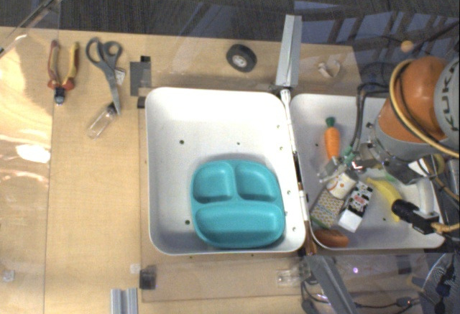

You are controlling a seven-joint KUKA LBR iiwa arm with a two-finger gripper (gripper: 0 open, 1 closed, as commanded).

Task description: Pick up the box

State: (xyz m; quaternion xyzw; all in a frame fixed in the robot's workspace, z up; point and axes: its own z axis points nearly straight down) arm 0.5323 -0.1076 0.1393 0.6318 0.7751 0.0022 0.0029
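- Step in hand: approach. The arm reaches in over the right bin, and the tool hangs low above the clutter there. Nothing looks gripped yet, as far as I can judge.
- Tool state: cannot tell; cables and the wrist body crowd the tip.
- Task thing: the box, small, dark with a white end, lies tilted in the right bin's near half, just below the tool. A small white cup sits just beside it, on the side toward the left bin.
- Next move, my judgement: come down squarely over the box and close across its narrow sides; neighbours are close, so a clean descent matters.
- Right bin contents: toy carrot toward the far wall; patterned packet touching or nearly touching the box; brown sausage-like piece at the near wall; yellow banana-like piece near the box, on the arm's side.
- Left bin: one teal divided plate, three compartments, nothing in them, lying toward the near wall.
- Bench beyond the bins: scissors, pliers, tape roll.
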